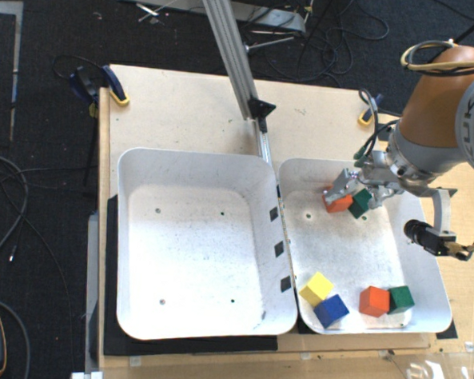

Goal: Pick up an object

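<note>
Tool (350, 192) down low in the right bin (361, 248), at the far end near the back wall, wrist angled in from the right under the orange band of the arm (442, 109). Right at the tip, two small blocks: an orange block (338, 202) and a dark green block (360, 203), pressed side by side and seemingly touching the tool. Impossible to tell from this slant how the tool is set or whether either block is truly caught, so no claim of a grasp. Likely handling, judged by looks: small rigid cubes, light, flat-faced, smooth enough to skate on the white bin floor if nudged rather than pinched; not fragile. Best hold would be across two opposite flat faces, square on, not corner to corner. Trouble here: the two blocks crowd each other, so a closing pinch may trap both or squirt one out sideways. Moving outward, toward the near edge of the same bin and well apart from the tool: a yellow block (317, 287) touching a blue block (331, 309), then an orange-red block (374, 300) beside another green block (401, 298). Beyond the divider, the left bin (141, 179), and the pale bench (185, 117) under both, with a slanted metal rail (233, 56) running up behind.
</note>
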`<state>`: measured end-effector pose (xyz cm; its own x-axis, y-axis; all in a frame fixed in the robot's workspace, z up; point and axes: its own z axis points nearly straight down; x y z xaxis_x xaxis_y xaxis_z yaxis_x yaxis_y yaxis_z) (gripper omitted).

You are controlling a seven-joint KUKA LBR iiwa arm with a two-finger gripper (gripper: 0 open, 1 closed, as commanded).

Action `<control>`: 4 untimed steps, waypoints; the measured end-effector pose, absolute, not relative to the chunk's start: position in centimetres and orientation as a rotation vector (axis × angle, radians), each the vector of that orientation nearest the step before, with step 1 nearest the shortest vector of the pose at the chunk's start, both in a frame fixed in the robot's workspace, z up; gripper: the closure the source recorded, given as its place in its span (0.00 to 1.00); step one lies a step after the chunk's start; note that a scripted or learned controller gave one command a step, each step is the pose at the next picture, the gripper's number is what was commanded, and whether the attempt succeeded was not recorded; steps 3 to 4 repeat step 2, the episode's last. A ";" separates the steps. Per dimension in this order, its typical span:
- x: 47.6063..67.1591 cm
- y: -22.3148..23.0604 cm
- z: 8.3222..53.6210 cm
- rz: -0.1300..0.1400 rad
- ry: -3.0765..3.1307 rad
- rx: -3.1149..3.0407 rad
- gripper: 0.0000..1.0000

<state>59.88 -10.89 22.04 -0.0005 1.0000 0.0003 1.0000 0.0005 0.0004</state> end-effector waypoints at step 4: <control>64.4 -14.5 27.5 0.006 2.209 2.217 0.00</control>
